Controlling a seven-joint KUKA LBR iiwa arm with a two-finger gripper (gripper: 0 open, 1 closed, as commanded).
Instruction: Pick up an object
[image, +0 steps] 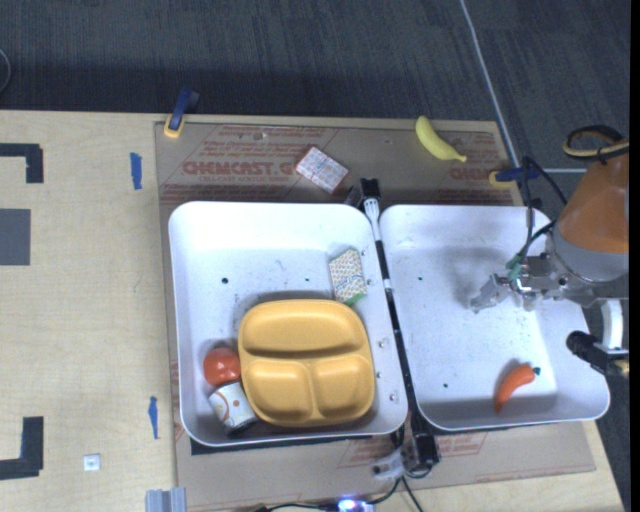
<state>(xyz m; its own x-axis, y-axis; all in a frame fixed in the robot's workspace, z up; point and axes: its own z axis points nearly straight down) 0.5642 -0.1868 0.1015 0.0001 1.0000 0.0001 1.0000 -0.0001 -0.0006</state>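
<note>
The gripper (490, 293) hangs low over the right bin (440, 240), near its middle, the arm (598, 225) coming in from the right. Nothing sits between its fingers; whether they are spread or closed I cannot tell from here. The carrot (514, 381) lies in the same bin, below the gripper and a little to its right, near the front wall, apart from it. Far to the gripper's left, in the left bin (200, 240), sit a yellow tray (305, 360), a tomato (221, 365) and a small packet (347, 274). A banana (438, 140) lies on the cardboard beyond the bins.
</note>
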